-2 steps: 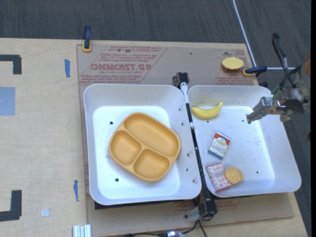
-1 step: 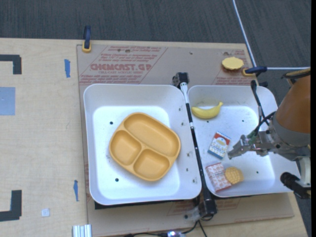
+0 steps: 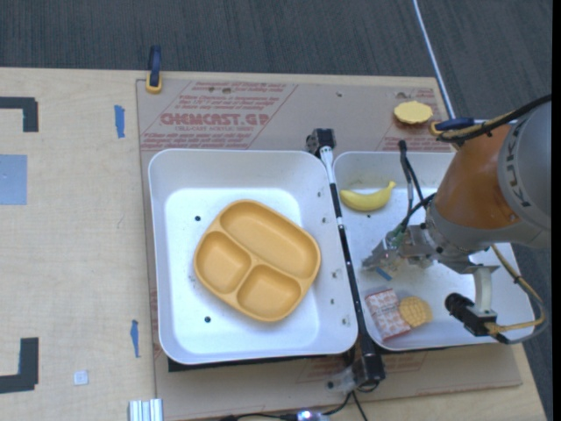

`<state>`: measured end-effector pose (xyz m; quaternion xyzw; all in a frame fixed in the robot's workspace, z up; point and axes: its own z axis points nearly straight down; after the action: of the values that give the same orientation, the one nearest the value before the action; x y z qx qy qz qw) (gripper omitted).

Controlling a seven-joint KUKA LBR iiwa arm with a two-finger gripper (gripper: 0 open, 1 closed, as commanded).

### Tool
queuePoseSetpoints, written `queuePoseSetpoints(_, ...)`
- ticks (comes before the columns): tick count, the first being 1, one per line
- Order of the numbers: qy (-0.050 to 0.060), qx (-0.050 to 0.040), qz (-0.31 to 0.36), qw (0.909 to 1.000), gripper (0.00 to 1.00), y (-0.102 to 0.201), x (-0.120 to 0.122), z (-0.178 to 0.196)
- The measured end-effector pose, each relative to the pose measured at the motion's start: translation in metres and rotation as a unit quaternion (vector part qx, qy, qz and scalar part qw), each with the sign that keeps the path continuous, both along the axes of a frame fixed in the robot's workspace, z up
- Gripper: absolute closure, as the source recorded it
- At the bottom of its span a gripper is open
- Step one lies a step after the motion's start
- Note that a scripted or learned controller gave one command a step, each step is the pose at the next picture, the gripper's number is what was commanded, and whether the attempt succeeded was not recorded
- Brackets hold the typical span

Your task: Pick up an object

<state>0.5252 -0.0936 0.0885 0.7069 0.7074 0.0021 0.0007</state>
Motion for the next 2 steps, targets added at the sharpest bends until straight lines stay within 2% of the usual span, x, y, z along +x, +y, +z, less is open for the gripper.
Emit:
queuePoseSetpoints(1,-0.002,-0.0005,0.000,1.0000,1.00,0.000,0.001,0.010)
queuePoseSetpoints(2,0.001,-0.0009,0.000,1.0000,1.00,0.049,-0.045,0.096)
